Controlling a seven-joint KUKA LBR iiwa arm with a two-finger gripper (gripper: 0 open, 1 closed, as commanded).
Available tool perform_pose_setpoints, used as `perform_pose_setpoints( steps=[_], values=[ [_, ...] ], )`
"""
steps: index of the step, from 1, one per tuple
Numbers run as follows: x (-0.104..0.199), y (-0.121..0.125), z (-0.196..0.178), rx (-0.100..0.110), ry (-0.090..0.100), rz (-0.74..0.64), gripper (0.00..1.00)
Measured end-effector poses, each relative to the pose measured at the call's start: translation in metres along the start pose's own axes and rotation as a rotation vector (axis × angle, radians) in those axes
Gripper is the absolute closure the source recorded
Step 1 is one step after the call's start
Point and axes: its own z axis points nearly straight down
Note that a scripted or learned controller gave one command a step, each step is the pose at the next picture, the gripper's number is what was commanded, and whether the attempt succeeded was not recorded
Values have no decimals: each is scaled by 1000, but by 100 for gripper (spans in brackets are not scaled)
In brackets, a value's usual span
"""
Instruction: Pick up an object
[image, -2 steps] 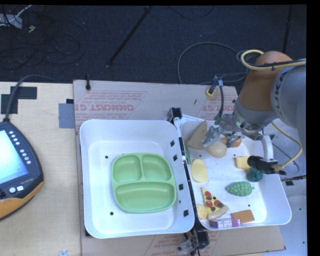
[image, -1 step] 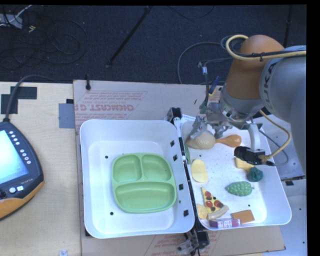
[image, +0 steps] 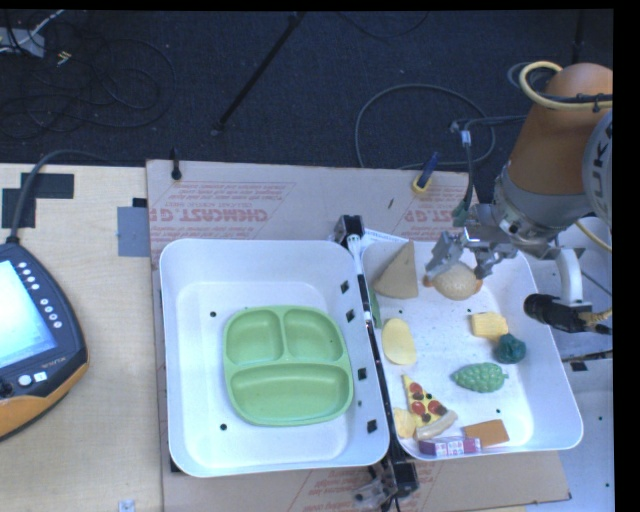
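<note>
The gripper (image: 462, 262) is down in the right bin (image: 560, 420), its fingers spread around a tan bun (image: 459, 284) (near the back wall). This looks like the grabbing step. Next it should squeeze shut, then lift slowly.

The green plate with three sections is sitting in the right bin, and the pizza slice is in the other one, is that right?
Not quite. The camera view shows the green plate sitting in the left bin, not the right one. The pizza slice is indeed in the other bin, the right bin, below the claw.
</note>
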Motion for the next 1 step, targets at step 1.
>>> perform_pose_setpoints(
  steps=[1],
  values=[
    [-1,-10,15,5,2,-3,100]
  ],
)
